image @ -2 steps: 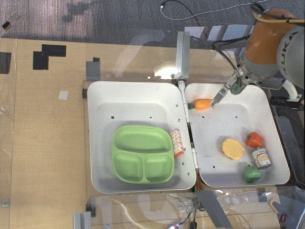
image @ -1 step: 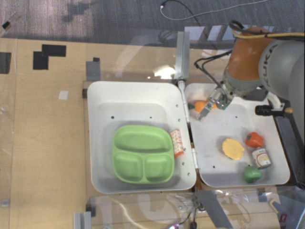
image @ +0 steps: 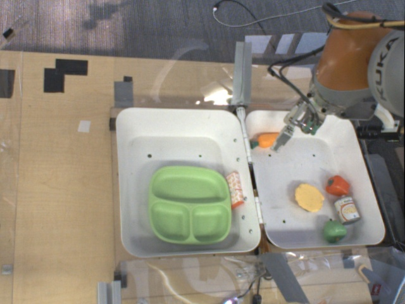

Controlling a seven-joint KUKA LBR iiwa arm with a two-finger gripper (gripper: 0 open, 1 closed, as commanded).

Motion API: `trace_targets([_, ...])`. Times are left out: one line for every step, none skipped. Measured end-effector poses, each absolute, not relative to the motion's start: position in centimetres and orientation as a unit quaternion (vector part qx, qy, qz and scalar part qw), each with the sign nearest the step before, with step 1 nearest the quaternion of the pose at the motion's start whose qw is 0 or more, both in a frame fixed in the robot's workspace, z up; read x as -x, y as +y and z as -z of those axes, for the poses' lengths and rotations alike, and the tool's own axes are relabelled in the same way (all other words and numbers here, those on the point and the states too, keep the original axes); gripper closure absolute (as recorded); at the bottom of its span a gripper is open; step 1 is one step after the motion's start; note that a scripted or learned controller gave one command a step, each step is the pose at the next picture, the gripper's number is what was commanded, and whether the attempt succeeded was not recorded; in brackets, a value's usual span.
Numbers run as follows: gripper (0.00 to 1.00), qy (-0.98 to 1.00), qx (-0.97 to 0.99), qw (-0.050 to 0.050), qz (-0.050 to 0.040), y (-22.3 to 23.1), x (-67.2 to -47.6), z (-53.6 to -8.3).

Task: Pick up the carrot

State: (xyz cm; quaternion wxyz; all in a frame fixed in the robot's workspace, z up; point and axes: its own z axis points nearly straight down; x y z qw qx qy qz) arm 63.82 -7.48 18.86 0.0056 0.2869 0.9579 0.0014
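Orange carrot (image: 266,140) beside claw (image: 283,137); "KUKA" partly legible on arm (image: 354,56).

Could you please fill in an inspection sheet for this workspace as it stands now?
Surface: two shallow white bins, left and right, on a wooden bench.
Job's things: small orange carrot in the right bin's upper left corner.
Clutter: green compartment tray and small striped packet in the left bin; yellow disc, red pepper, small can, green vegetable in the right.
Tool: tips beside the carrot, grip unclear.
Cables: black cable on the floor.
Surroundings: grey carpet.
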Motion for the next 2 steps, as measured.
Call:
trace_targets([0.00,0.990,-0.139,0.005,-0.0009,-9.7,-65.7,-9.8])
trace_targets([0.00,0.983,-0.184,0.006,-0.0014,-5.7,-66.4,-18.9])
